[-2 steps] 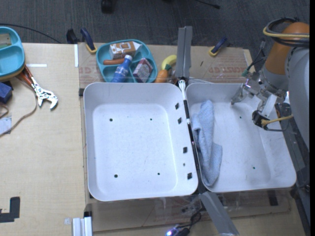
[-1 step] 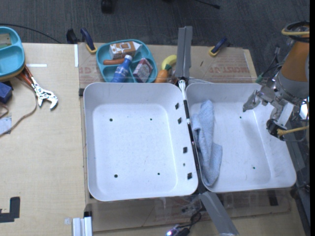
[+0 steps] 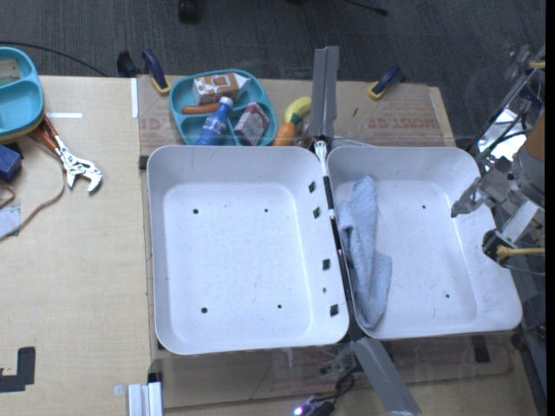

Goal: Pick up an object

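Two white bins side by side on the tabletop point(image 3: 78, 258). Left bin point(image 3: 173, 232) has bare floor with small dark holes. Right bin point(image 3: 434, 258) holds a grey-blue cloth point(image 3: 364, 250), crumpled lengthwise along its left wall, running from upper middle down near the front corner, touching the divider side. Arm point(image 3: 525, 189) comes in from the right edge, hanging over the right rim of the right bin. Pincer point(image 3: 468, 202) sits near that rim, well apart from the cloth, nothing seen between its fingers; spread or pressed together, cannot tell, too small and cluttered. Behind the bins a teal tray point(image 3: 186, 89) with a box, blue bottle and packets. Banana point(image 3: 297, 109) just right of the tray. Wrench point(image 3: 78, 170) on the tabletop at far left, near a teal dish point(image 3: 17, 94) at the left edge
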Robot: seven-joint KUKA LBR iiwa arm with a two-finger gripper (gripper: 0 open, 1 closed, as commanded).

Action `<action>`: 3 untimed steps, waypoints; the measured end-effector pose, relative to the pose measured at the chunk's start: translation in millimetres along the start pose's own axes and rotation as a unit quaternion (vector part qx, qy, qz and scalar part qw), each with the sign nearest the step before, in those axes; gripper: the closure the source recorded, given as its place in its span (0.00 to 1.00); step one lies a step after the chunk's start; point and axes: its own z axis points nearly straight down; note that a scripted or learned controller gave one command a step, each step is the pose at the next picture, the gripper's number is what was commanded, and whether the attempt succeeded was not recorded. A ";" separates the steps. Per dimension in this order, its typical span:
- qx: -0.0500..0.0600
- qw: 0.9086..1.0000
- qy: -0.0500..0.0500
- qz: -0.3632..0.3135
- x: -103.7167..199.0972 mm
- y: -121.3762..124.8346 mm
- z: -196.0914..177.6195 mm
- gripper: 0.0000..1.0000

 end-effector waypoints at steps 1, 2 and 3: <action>-0.001 0.999 0.001 0.038 92.9 22.1 90.2 0.00; -0.001 0.999 -0.001 0.036 92.1 22.2 81.2 1.00; -0.001 0.999 -0.001 0.036 92.2 22.1 81.4 0.00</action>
